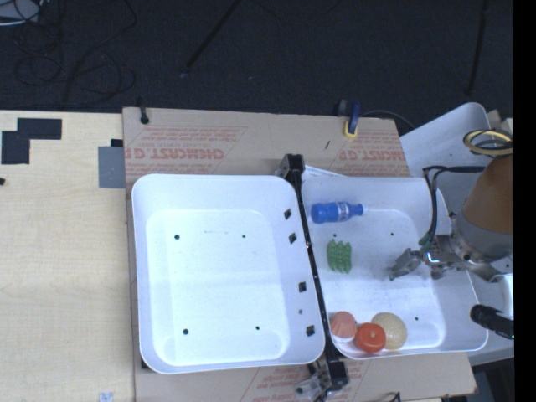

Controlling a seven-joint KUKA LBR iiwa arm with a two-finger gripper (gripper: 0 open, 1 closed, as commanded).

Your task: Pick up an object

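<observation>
The right bin [402, 224] holds a blue bottle [336, 213] lying on its side near the far wall. A small green knobbly piece [339, 255] lies below it. At the bin's near edge sit a pink round item [342, 325], a red tomato-like ball [370, 337] and a pale yellow ball [389, 328], close together. My gripper [405, 264] reaches in from the right, low over the bin's right half, right of the green piece and apart from it. Nothing shows between its fingers.
The left bin [159, 224] stands beside the right one, with a black clip bar [303, 249] running between them. Both rest on brown cardboard [209, 145]. The arm's grey body and orange band [494, 199] fill the right side, with cables near it.
</observation>
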